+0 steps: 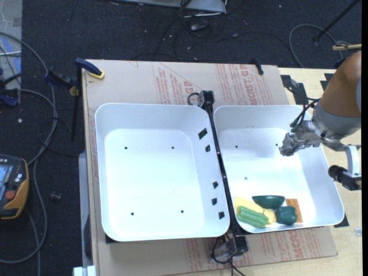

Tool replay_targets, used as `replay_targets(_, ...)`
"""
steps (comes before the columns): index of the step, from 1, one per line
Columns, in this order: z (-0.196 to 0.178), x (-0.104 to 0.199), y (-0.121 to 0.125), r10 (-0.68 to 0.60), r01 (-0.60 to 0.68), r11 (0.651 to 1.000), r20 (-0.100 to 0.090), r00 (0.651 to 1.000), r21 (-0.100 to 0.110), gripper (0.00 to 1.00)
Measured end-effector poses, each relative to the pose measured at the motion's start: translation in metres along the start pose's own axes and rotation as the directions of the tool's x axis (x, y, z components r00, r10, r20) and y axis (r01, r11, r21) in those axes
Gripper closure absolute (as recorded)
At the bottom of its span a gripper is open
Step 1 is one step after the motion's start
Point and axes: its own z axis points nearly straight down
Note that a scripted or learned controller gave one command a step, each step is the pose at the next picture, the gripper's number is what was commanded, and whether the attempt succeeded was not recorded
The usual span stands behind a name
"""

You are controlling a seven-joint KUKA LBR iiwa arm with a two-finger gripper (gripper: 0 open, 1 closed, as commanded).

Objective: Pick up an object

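White plastic makes up both shallow bins on the cardboard-topped bench (172,76): the left bin (109,119) and the right bin (322,188), set side by side with a black divider strip (217,154) between them. All the loose objects sit in the right bin, bunched at its near edge, around six o'clock of that bin's floor. There is a ribbed green piece (253,217) shaped like a small vegetable, a dark green bowl-like piece (268,200), a teal lump (286,215), a pale yellow piece (244,203) half under the others, and an orange block (294,203) behind the teal one. They touch or overlap, so none stands free.

The gripper (286,148) hangs over the right bin's far half, at about one o'clock of the bin, with the grey arm (339,105) coming in from three o'clock. Nothing is visible between its tips; whether they are spread or closed I cannot tell, since they read as one dark blur.

From the gripper the cluster lies toward six o'clock, slightly to seven, well apart across bare floor. The ribbed green piece has its long axis running roughly from ten to four o'clock, so a grasp would probably have to close across that line. My judgement is that the pick has not begun; the next move calls for a traverse toward the near edge and then a descent, and crowding among the pieces could spoil the closure.
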Motion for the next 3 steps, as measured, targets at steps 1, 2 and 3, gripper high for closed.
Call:
replay_targets(1, -0.063, -0.001, 0.004, 0.0, 0.0, 1.0, 0.0, 1.0, -0.002, 1.0)
replay_targets(2, -0.122, 0.006, 0.0, -0.001, 0.001, 1.0, 0.0, 1.0, -0.001, 1.0)
replay_targets(3, -0.122, 0.066, 0.01, -0.005, 0.005, 1.0, -0.002, 1.0, 0.003, 1.0)
